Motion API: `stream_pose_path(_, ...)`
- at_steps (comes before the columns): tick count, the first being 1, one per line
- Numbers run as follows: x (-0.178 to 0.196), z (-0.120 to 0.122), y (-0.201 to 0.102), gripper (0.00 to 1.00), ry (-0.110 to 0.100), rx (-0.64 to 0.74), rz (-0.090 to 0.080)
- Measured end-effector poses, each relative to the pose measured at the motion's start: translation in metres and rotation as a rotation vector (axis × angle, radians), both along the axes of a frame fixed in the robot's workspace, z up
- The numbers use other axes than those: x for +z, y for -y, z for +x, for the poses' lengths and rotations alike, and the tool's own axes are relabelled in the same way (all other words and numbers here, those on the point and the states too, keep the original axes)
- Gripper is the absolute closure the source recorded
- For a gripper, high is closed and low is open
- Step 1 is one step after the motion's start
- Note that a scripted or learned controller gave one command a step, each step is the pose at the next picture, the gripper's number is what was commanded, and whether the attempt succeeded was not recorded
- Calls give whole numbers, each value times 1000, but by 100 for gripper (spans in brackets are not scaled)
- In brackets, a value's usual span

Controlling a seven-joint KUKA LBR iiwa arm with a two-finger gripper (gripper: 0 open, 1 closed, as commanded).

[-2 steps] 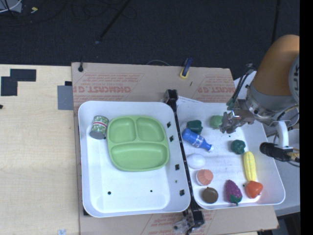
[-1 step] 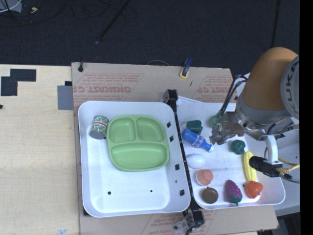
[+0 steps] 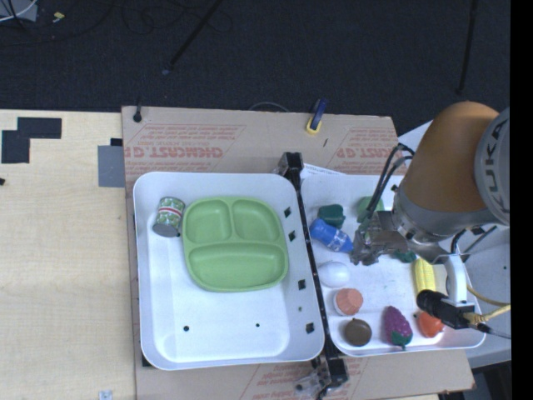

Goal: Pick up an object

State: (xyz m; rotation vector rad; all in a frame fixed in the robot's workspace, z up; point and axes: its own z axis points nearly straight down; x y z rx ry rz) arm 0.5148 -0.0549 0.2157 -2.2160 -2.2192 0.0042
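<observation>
The gripper (image 3: 364, 252) hung low over the right bin (image 3: 376, 340), just beside a blue bottle (image 3: 330, 236) and a white egg (image 3: 335, 272); whether it was apart or together I could not tell. Around it lay a teal cup (image 3: 331, 214), yellow corn (image 3: 425, 274), a purple eggplant (image 3: 397, 325) and a brown round piece (image 3: 357, 332). In the left bin (image 3: 216, 344) sat a smooth green divided plate (image 3: 234, 244) beside a small labelled can (image 3: 169, 216), on cardboard (image 3: 208, 146) printed with mirrored red letters.

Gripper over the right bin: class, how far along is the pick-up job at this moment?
Done: the gripper is low in the right bin, beside the blue bottle and above the white egg. In hand: nothing visibly held. Left: grasp and lift something; the green plate and small can lie untouched in the left bin.
</observation>
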Motion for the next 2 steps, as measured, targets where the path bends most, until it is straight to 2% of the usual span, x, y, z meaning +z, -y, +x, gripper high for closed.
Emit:
stream_pose_path(1, 2, -26, -15, 100, 0, 0, 0)
stream_pose_path(2, 20, -24, -23, 100, 4, -1, -1)
